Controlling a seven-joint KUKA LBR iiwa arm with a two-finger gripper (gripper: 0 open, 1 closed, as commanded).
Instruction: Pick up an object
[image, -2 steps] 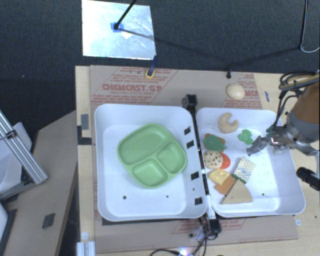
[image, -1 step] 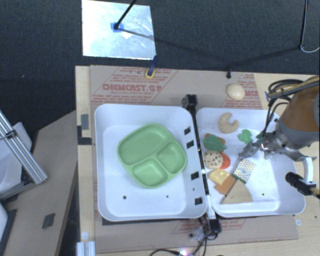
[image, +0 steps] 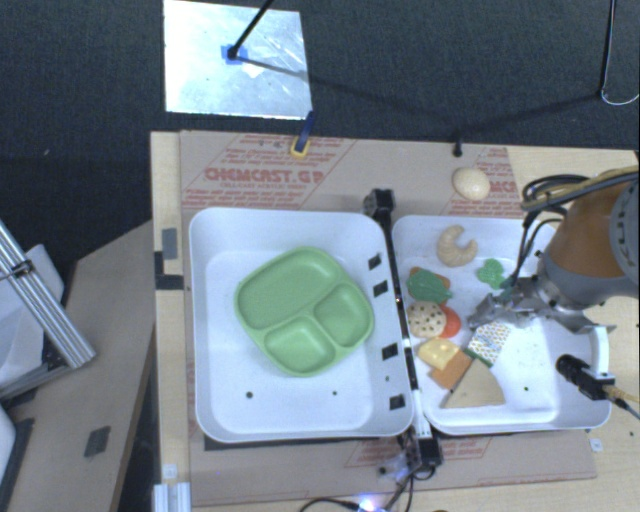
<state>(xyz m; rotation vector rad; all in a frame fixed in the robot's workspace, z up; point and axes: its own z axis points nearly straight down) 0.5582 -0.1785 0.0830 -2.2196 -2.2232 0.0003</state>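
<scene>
Clearly, the camera view is taken from above at a slant, and two white bins are seen side by side on the bench. The left bin (image: 215, 300) is occupied by a green divided plate (image: 303, 310), which lies flat near its middle and is kept well apart from the arm's work. The right bin (image: 540, 400) is where the loose items are gathered, presumably so that a pick can be tried among them: a tan croissant-shaped piece (image: 457, 245) near the far wall, a small green piece (image: 490, 271), a larger green piece (image: 428, 284), a speckled cookie (image: 426, 320) touching a red disc (image: 452, 323), a yellow block (image: 438, 351), and a tan wedge (image: 476, 388) near the front wall. A patterned cloth-like piece (image: 487, 343) lies just under the gripper (image: 497, 312), which is lowered into the bin from the right. Whether the pincer is spread or pressed together cannot be told, since its tips are lost against the clutter. No item is seen to be lifted. A pale egg-shaped item (image: 470, 183) rests outside the bins.
</scene>
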